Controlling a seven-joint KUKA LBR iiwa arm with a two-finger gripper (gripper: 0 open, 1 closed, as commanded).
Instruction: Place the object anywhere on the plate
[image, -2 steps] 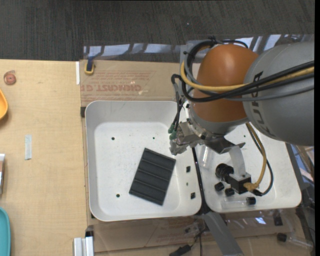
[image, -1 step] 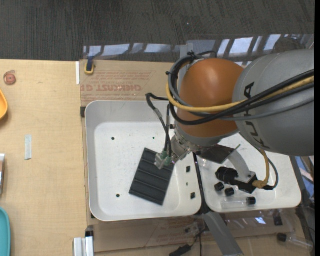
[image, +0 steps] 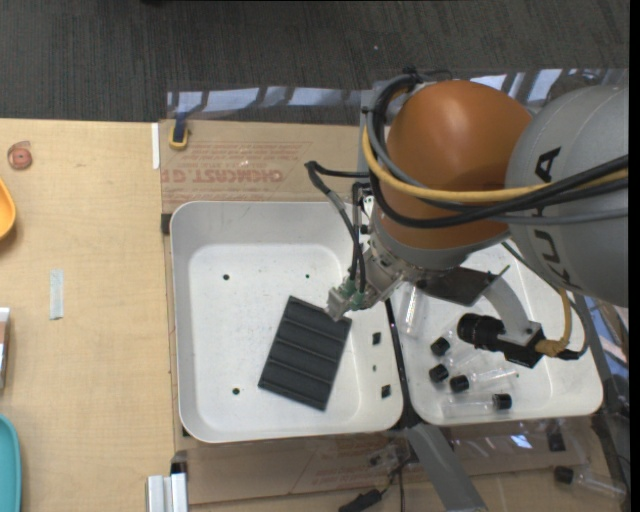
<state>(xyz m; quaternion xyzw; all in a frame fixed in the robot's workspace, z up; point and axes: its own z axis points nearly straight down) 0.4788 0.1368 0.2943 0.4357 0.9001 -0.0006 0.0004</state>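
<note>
**Tool poised at the corner of the ribbed black plate**

Tool (image: 348, 296) hangs at the upper right corner of the black ribbed plate (image: 305, 352), which lies flat and tilted in the left bin (image: 200, 300); whether it is released or clenched we cannot tell, since the orange band (image: 455, 140) and wrist cover most of it. We cannot make out any object at its tip; something small and greenish shows there, too blurred to name. Right of the tool, in the right bin (image: 560, 400), lie small clear vials with black caps (image: 470, 380); we judge these light, stiff, slippery and brittle, best taken across the body near the cap. We judge the plate rigid, its grooves likely to steady a round thing.
</note>
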